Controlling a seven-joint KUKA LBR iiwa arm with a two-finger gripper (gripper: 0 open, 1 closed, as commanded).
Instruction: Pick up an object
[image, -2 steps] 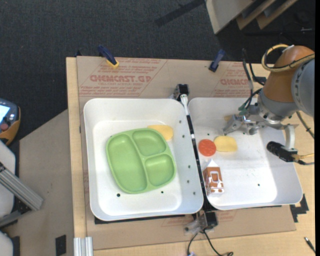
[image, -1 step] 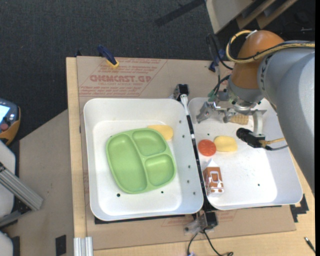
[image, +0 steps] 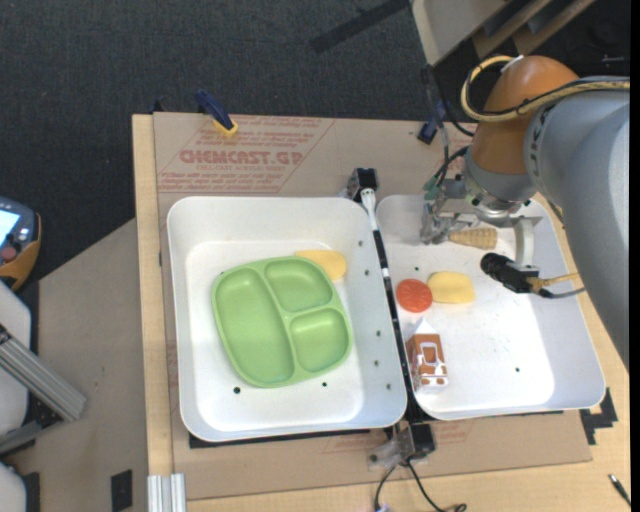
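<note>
The jaws are hard to read from above: the gripper (image: 440, 230) hangs low over the far left part of the right bin (image: 505, 345), and the wrist hides how wide it stands, so it cannot be told whether it is spread or closed. Nothing is seen held in it. The grey arm (image: 590, 150) comes in from the right, its orange band above the wrist.

A tan ridged piece (image: 473, 238) lies on the bin floor just beside the gripper, on its right; whether the two touch cannot be told. It is the object nearest the gripper.

Nearer the middle of the same bin, a yellow rounded piece (image: 453, 288) lies beside a red-orange round piece (image: 413, 294), the two touching or very nearly so. The red-orange one sits close to the bin's left wall. Nearer the front, also along that wall, lies a small brown-and-white carton (image: 428, 362).

The left bin (image: 195, 235) holds a green divided plate (image: 280, 320) with three compartments, set flat near its middle. A pale yellow piece (image: 324, 263) lies at the plate's far right rim.

Both bins rest side by side on a cardboard sheet (image: 250, 150) with red print.
</note>
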